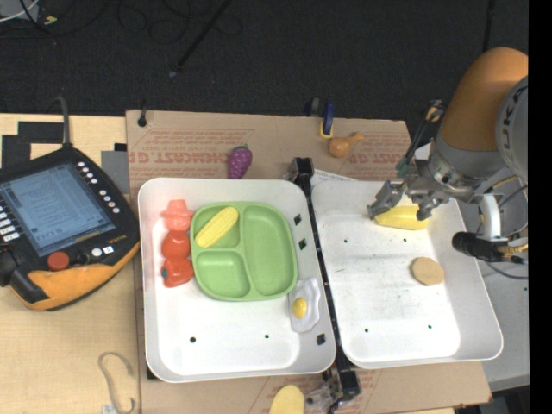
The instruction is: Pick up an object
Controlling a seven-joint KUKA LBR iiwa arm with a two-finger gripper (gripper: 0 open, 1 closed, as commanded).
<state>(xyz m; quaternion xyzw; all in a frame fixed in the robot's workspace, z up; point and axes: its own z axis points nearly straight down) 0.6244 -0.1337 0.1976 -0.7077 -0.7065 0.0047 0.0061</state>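
The yellow object [402, 219] is lying at the far edge of the right bin [466, 339], close to the back wall, and appears to be a banana-like toy. The gripper [404, 202] is sitting directly over it, with 1 dark finger reaching down at its left end and another over its middle. The fingers are standing apart, and the object is not yet visibly between them, so no hold is being claimed here.

For a good pick, the arm [483, 119] is likely needing to centre the 2 fingers across the object's narrow width rather than along its length, descend until the tips are bracketing it, and only then draw together. The nearby back wall is a probable hazard: a finger landing on the rim would be blocking the descent.

A tan round object [427, 271] is lying well apart toward the near right of the same bin and is not interfering. The left bin [216, 352] is holding a green tray [259, 257] with a corn cob [215, 226] in 1 compartment, a red figure [175, 253] beside it, and a fried egg toy [301, 305].
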